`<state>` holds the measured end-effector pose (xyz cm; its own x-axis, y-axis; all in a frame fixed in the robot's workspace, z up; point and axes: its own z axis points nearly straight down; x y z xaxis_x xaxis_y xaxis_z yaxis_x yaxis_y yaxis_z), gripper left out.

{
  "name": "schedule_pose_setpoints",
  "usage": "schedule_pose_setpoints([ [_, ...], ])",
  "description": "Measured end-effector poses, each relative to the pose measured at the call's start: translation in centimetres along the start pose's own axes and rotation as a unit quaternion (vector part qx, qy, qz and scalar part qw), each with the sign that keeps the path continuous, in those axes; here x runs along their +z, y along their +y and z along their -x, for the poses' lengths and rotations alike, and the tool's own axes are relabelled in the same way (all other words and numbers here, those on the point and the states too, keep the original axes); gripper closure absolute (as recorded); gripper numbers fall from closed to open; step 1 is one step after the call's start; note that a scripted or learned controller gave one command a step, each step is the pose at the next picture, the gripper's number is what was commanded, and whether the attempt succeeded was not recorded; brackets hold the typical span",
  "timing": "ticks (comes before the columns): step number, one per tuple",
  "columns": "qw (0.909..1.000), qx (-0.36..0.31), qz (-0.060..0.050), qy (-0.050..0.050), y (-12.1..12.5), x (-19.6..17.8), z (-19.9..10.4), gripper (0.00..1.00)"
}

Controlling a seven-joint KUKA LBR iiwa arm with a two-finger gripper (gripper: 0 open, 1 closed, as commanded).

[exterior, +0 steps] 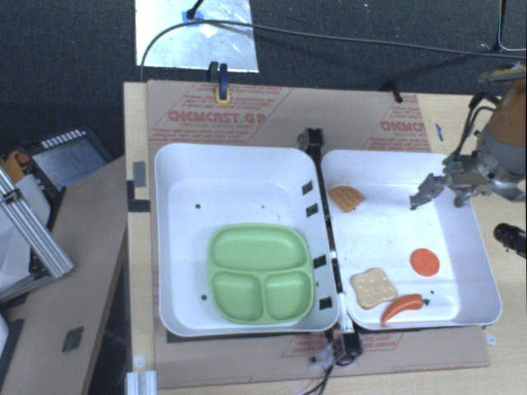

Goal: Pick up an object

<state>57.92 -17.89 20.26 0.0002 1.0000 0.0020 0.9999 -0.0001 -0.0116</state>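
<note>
Your view is evenly and brightly lit from above, with soft short shadows under the tray (261, 271) and bin walls (239, 159), glare on the foil sheet (198, 23) at top, mild softness throughout, and slight blur on the arm (502, 151) at right.

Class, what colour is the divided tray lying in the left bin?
Light green: the divided tray shows best in the camera view, looking down on it.

Green divided tray (260, 271) (three compartments) in left bin (177, 179)
</note>
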Motion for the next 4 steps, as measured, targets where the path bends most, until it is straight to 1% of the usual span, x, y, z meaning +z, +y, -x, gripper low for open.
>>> schedule_pose_setpoints([
  [1,1.0,-0.002,0.006,-0.001,0.3,-0.8,-0.1,0.0],
  [2,1.0,-0.001,0.005,-0.001,-0.2,5.3,-0.3,0.0],
  [3,1.0,-0.001,0.006,-0.001,0.5,9.5,-0.3,0.0],
  [4,1.0,-0.001,0.006,-0.001,0.5,11.9,-0.3,0.0],
])
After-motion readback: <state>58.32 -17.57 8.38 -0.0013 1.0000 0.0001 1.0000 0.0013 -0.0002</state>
